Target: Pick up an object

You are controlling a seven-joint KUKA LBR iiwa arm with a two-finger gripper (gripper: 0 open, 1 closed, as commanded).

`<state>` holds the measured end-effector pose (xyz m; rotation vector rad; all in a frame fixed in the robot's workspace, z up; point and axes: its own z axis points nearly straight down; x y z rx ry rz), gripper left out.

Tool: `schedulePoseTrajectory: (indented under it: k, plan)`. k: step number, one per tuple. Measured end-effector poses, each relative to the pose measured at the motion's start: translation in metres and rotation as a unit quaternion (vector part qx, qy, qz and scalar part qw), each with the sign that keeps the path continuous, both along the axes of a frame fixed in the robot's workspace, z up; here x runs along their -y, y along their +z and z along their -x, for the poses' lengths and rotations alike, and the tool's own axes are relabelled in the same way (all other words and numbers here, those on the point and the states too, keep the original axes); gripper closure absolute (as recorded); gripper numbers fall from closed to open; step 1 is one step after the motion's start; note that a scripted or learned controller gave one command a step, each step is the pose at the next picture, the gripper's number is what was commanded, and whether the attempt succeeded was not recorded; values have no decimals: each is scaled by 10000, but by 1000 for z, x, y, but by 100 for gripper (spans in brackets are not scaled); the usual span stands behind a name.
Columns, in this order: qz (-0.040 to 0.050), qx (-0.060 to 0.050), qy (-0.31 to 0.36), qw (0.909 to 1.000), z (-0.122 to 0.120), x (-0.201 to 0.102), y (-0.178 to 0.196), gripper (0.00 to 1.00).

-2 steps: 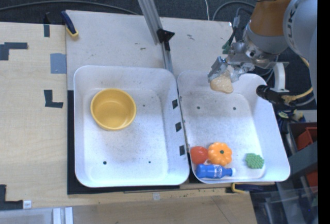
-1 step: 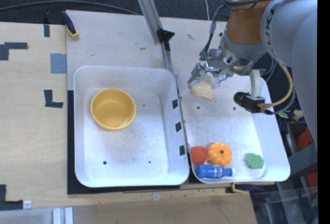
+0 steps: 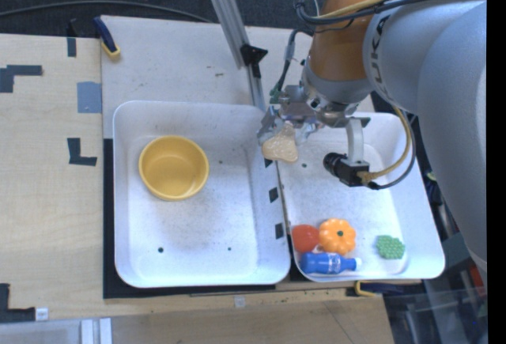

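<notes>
My gripper hangs over the divide between the two bins, at their far end. A tan, lumpy object like a piece of bread sits right under its fingers and seems held between them, above the left edge of the right bin. In the near corner of the right bin lie a red object, an orange pumpkin, a blue bottle and a green object. A yellow bowl stands in the left bin.
A slanted metal rod comes down from the top to the bins' far edge near the gripper. The grey arm with its orange band covers the upper right. A blue and yellow clamp lies on the bench at far left.
</notes>
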<state>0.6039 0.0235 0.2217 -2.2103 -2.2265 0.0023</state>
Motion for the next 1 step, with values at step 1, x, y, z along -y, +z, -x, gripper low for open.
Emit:
schedulePoseTrajectory:
  k: [1]
  plan:
    - [4,-2,-4,10000,18,-51,-7,100]
